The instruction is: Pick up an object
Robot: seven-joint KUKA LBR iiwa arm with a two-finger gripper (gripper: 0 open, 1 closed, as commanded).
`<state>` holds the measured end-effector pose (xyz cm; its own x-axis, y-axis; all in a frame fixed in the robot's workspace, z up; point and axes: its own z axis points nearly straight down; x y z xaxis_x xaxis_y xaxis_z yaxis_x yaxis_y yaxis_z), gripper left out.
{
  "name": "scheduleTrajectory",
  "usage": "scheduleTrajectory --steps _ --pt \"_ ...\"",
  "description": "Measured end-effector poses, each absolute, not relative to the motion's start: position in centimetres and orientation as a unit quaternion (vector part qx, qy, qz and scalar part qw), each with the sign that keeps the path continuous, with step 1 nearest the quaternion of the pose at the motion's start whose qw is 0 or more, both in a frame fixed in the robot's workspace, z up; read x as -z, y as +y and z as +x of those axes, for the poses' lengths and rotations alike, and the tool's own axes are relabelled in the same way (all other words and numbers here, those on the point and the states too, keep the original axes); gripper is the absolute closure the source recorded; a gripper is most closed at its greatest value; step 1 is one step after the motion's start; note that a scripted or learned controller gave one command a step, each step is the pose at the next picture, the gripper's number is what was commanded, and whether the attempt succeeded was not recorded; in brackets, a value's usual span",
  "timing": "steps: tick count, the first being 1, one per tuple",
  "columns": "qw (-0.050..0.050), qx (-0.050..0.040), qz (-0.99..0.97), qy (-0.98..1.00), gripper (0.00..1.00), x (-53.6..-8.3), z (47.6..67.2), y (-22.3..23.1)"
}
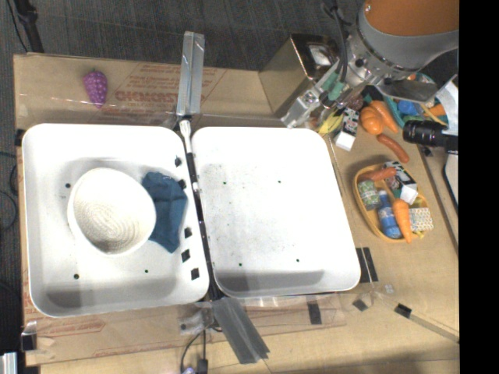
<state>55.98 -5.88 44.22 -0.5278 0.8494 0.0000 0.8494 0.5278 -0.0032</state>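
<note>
- Two bins, left bin and right bin, both plain white, the right one faintly speckled.
- Cream woven hat, ridged spiral pattern.
- Blue cloth, deep and solid.
- Purple bumpy toy, upper left.
- Tan surface.
- Orange band on the arm, top right.

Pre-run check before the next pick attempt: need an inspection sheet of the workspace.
Surface: cardboard-covered bench; left bin and right bin side by side.
Job's things: white woven hat and blue cloth, touching, both in left bin.
Clutter: purple object behind left bin; yellow bowl of small items right of right bin; toy pile at back right.
Grippers: gripper above back right corner, outside bins; jaws unclear.
Cables: black cable at front edge.
Surroundings: dark carpet.
</note>
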Motion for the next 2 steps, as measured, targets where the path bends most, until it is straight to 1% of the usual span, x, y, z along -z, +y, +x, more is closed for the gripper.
scheduleTrajectory --steps 1,2 --pt "0.001 -0.0019 -0.571 -0.821 1.00 -30.59 56.69 -0.22" --pt "0.001 -0.0019 -0.572 -0.820 0.00 -30.61 56.69 -0.28"
